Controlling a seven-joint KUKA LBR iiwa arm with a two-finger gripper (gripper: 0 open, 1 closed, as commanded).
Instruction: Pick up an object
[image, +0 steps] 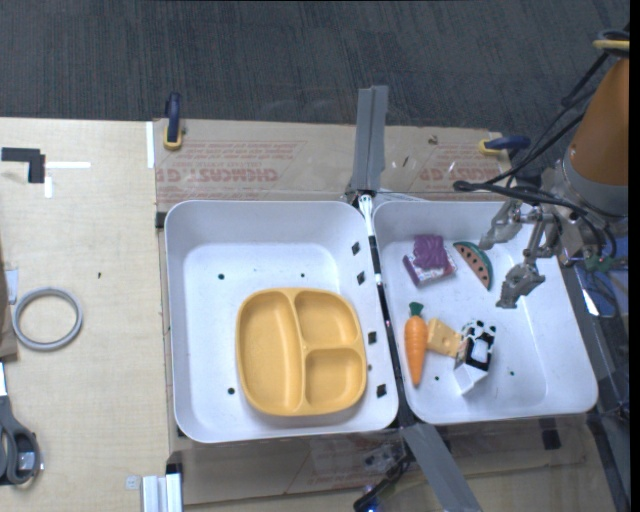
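Orange carrot (415, 347) lies in right bin (560, 395) w/ cheese wedge (443, 337), grapes (430, 257), melon slice (474, 263). Gripper (516, 268) hovers above bin's right part, fingers (510, 288) spread apart, holding nothing. Yellow tray (300, 350) in left bin (200, 330).

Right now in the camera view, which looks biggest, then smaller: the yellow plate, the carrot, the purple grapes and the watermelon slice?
1. Yellow plate, by far the biggest.
2. Carrot.
3. Purple grapes and watermelon slice look about alike, so I won't rank them.
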